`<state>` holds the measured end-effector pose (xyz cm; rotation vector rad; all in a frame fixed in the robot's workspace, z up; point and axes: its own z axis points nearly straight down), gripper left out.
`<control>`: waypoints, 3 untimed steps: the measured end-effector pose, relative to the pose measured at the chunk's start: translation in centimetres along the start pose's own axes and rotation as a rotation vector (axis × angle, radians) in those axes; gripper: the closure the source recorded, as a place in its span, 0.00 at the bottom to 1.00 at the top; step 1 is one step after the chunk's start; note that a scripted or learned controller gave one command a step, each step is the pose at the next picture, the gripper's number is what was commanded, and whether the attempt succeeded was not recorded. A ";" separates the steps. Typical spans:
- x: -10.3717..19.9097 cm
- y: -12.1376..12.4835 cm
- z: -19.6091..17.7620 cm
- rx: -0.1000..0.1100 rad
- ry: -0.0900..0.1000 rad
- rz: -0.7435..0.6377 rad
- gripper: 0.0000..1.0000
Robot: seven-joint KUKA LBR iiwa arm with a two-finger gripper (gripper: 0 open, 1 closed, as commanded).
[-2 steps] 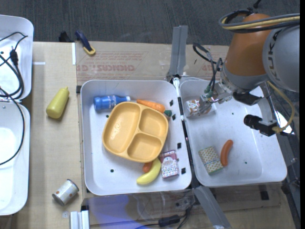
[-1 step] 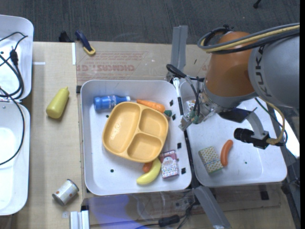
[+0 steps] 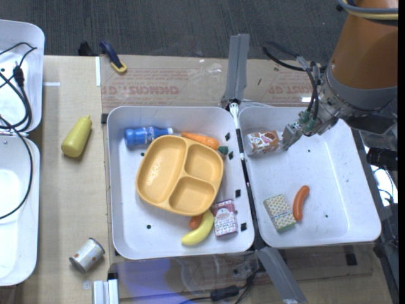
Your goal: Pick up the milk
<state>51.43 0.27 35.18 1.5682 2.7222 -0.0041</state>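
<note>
Milk carton [image 3: 224, 218] lying in the left bin [image 3: 120, 233], arm working over the right bin [image 3: 354, 170].

The small red-and-white milk carton is resting near the left bin's lower right corner, just beside a banana [image 3: 197, 230] and below the yellow divided plate [image 3: 180, 175]. A carrot [image 3: 200, 140] and blue bottle [image 3: 145, 135] are lying above the plate. Across the divider, the gripper [image 3: 295, 132] is hovering just beside a snack packet [image 3: 262, 142]; whether it is open or closed cannot be made out. A sausage [image 3: 300, 202] and a cracker block [image 3: 279, 211] are sitting lower in the right bin.
</note>
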 end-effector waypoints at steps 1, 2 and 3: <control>-0.3 -4.3 7.8 0.002 0.003 -0.180 1.00; -6.3 -7.7 6.0 -0.001 0.001 -0.204 1.00; -6.5 -7.6 5.3 0.001 0.002 -0.203 1.00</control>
